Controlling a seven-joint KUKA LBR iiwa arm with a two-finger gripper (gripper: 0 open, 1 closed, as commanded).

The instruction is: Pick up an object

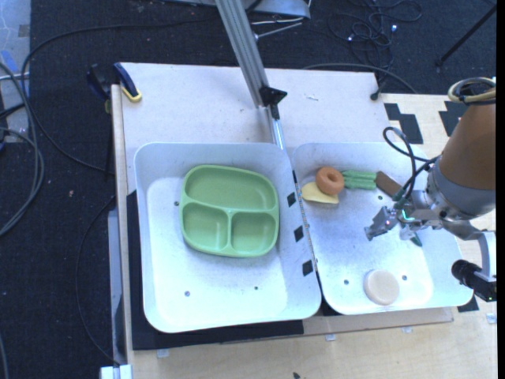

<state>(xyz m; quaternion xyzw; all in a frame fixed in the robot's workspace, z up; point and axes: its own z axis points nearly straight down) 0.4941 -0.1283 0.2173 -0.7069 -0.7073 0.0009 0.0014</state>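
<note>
I see the gripper (382,226) low over the right bin (347,290), near its middle; whether its claw is released or clenched, I cannot tell. A doughnut (330,181) sits at its eleven o'clock, touching a yellow piece (319,197). A pale round disc (383,287) lies at six o'clock. The left bin (213,294) holds a green divided tray (230,210).

Right bin (347,290): bare floor lies between the doughnut (330,181) cluster at the back and the pale disc (382,287) in front.

Pale bench (237,93), two white bins side by side, left bin (158,290), right bin (347,290)
</note>
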